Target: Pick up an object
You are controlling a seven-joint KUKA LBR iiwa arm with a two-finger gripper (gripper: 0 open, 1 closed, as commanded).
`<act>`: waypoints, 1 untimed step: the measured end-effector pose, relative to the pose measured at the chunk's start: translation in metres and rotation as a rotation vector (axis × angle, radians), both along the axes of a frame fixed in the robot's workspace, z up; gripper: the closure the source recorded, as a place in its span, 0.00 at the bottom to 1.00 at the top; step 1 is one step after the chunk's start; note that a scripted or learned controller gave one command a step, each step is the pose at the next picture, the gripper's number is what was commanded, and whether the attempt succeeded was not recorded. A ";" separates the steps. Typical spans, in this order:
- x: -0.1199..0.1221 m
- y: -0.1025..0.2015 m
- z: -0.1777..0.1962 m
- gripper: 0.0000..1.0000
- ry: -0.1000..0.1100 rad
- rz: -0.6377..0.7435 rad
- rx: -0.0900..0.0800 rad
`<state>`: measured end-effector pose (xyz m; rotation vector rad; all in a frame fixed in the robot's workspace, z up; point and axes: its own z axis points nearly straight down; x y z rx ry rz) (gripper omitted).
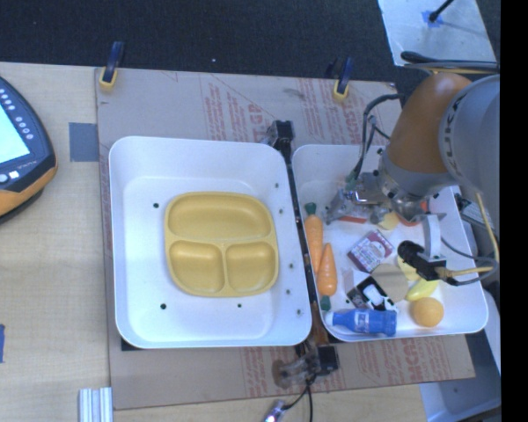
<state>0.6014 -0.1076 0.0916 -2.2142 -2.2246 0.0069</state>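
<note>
The right bin (330, 158) holds several small things. Two orange carrots (313, 234) (326, 269) lie along its left wall. At the front edge lies a blue bottle (365, 323), with a yellow-orange ball (427, 312) to its right. A red-and-white packet (370, 251) rests mid-bin, and a black-and-white item (370, 293) lies just in front of it. My gripper (356, 199) is low in the back half of this bin, behind the packet and right of the carrots. The grey and orange wrist covers what lies under it.
The left bin (128, 236) holds a yellow divided plate (220, 242). A teach pendant (9, 148) sits on the bench at far left. Clamps (111, 64) (341, 76) pin the cardboard sheet at the back. The arm fills the right bin's back right corner.
</note>
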 end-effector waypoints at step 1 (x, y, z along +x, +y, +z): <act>0.047 -0.019 0.001 0.00 -0.002 -0.001 0.001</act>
